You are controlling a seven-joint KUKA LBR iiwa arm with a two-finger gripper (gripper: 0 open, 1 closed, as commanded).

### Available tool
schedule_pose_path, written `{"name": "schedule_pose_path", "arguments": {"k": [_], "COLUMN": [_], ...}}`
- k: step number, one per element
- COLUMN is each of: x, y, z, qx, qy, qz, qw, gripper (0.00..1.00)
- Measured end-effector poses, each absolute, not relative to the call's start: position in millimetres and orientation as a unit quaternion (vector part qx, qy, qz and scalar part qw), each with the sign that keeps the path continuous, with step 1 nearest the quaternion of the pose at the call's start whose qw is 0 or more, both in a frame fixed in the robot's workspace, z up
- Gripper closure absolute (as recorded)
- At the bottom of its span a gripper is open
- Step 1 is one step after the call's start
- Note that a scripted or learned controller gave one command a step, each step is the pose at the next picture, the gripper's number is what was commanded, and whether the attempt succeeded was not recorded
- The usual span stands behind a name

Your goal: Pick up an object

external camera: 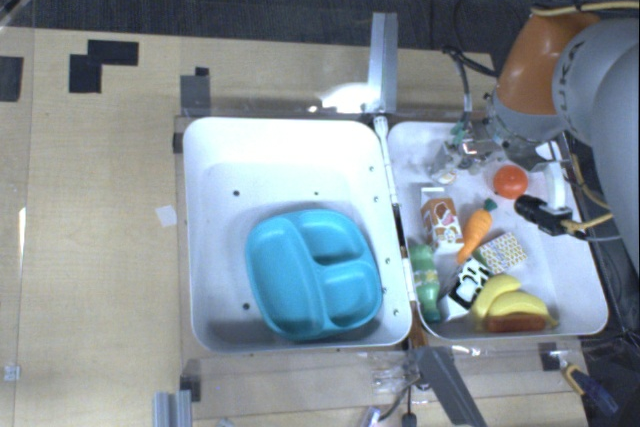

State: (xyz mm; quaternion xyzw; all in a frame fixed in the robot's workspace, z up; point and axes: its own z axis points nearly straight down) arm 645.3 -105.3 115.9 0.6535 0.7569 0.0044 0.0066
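The gripper (465, 143) sits low at the upper left of the right bin (590, 310), grip unreadable from here. Tomato (510, 180) and carrot (476, 227) lie just below it (crowded pile), so a blind close could easily miss or nudge something.

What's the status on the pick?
Gripper low at right bin's far end, nothing seen held. Tomato and carrot close by. Blue tray in left bin.

Bright overhead light – soft, slightly blurred
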Motion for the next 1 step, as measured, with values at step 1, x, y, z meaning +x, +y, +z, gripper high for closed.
{"name": "schedule_pose_path", "arguments": {"k": [1], "x": [654.9], "y": [-48.9], "z": [230.1], "qx": [0.689], "qy": [0.725], "qz": [0.0022], "qw": [0.003], "gripper": [1.00]}}
